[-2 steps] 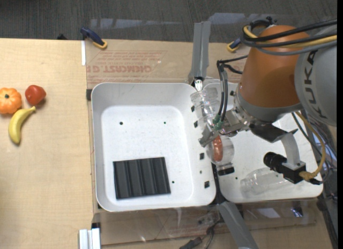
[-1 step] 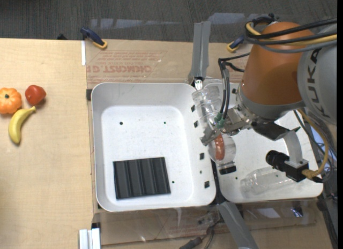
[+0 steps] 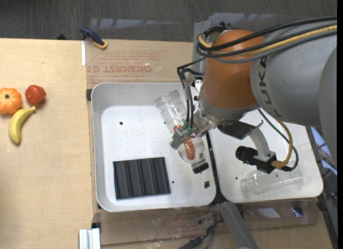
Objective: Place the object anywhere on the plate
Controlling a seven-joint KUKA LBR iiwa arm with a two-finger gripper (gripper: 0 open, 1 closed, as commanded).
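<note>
The table (image 3: 43, 189) is seen from above as a light wooden surface, and two shallow white bins are set on it side by side. Much of the right bin (image 3: 300, 186) is covered by the grey arm (image 3: 300, 71) with its orange band, which reaches in from the right. In the left bin (image 3: 107, 114), a dark ribbed plate (image 3: 141, 176) is laid flat near the front wall. A clear plastic cup (image 3: 170, 107) is seen lying on its side near the bin's right wall, well apart from the plate. The hand (image 3: 185, 138) is positioned just below the cup, over the right part of the left bin. A small orange-red object (image 3: 189, 148) is seen at the fingertips; whether it is gripped cannot be told. A clear plastic item (image 3: 262, 181) lies in the right bin. On the table's left, a small pumpkin (image 3: 9, 101), a tomato (image 3: 35, 95) and a banana (image 3: 18, 125) are grouped close together.
</note>
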